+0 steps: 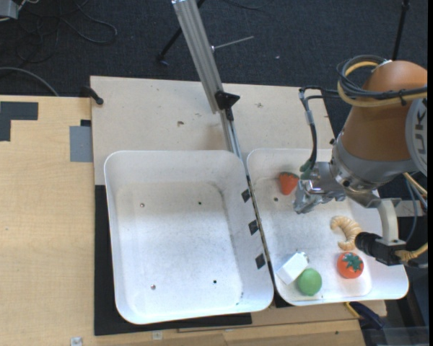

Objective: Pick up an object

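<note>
Orange and round, a small ball [288, 183] lies in the right white bin [390, 288] just left of the metal two-finger gripper [305, 202], whose opening I cannot tell.

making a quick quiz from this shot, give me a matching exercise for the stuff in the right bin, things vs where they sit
Things:
1. green ball
2. white block
3. red tomato-like toy
4. small orange-red object

Places:
A. far part of the bin, just left of the hand
B. near edge, touching the white block's right side
C. near right corner, below the tan curled piece
D. near edge, closest to the divider between the bins

Pairs: 1-B, 2-D, 3-C, 4-A
</note>
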